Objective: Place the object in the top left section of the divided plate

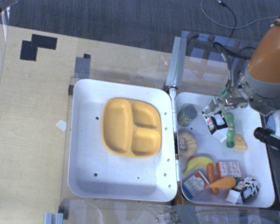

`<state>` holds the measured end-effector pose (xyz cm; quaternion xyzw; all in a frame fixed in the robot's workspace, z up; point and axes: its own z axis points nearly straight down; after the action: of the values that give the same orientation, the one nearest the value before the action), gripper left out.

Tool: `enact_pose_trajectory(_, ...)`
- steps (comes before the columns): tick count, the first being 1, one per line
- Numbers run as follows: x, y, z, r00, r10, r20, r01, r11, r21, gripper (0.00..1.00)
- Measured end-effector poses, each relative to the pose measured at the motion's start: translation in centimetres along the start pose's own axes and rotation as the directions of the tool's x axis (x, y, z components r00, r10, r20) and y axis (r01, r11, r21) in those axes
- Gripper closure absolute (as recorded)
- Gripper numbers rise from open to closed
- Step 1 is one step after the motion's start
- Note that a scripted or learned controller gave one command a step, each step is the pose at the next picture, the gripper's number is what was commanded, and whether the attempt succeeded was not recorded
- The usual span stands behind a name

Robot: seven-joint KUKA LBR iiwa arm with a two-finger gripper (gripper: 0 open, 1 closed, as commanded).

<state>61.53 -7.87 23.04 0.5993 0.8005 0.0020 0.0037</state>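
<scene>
Divided plate waits while gripper works the toy bin

Divided plate, yellow with 3 sections, lies near the centre of the left bin, slightly toward that bin's far right corner. All 3 of its sections look bare.

Which object the task means is not settled by the view. The gripper hangs over the far half of the right bin, directly above a small black, white and red packet. That packet is my best guess for the target. It looks like a light, stiff toy carton, probably smooth-sided and apt to slip or twist if pinched at a corner. A hold across its 2 flat faces, near the middle, would seem safest.

Close neighbours crowd it: a green bottle just beside it toward the right edge, a grey-lidded can toward the left wall, and a pale yellow wedge beyond the bottle. Nearer the front edge lie a bagel, a banana, a carrot and a red-and-white box.

The arm reaches in over the bin's far right corner, wrist angled down and leftward. Whether the jaws are spread or pressed together I cannot tell, and nothing is visibly pinched between them.
</scene>
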Motion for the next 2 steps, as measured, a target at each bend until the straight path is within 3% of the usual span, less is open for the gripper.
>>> enact_pose_trajectory(1, 4.3, 6.7, 0.7, 0.999, 0.044, -0.002, -0.044, 0.999, 0.001, 1.00)
enact_pose_trajectory(2, 12.8, 9.5, -3.2, 0.999, 0.033, -0.003, -0.033, 0.999, 0.000, 1.00)
